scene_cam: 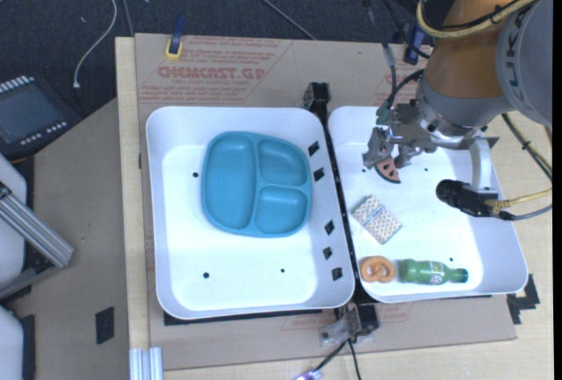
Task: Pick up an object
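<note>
My gripper (386,157) hangs over the back left part of the right bin (500,260). A small brown and red object (390,171) shows right at its tip; whether it is gripped or lying on the bin floor I cannot tell. Further forward in the same bin lie a small patterned packet (378,218), a tan ring-shaped piece (377,268) and a green bottle (432,272) on its side along the front wall. The grey arm with its orange band (479,27) reaches in from the upper right.
The left bin (167,194) holds a blue divided plate (256,183). A black connector with a yellow cable (464,197) sticks out over the right bin's right side. A black divider (329,185) runs between the bins.
</note>
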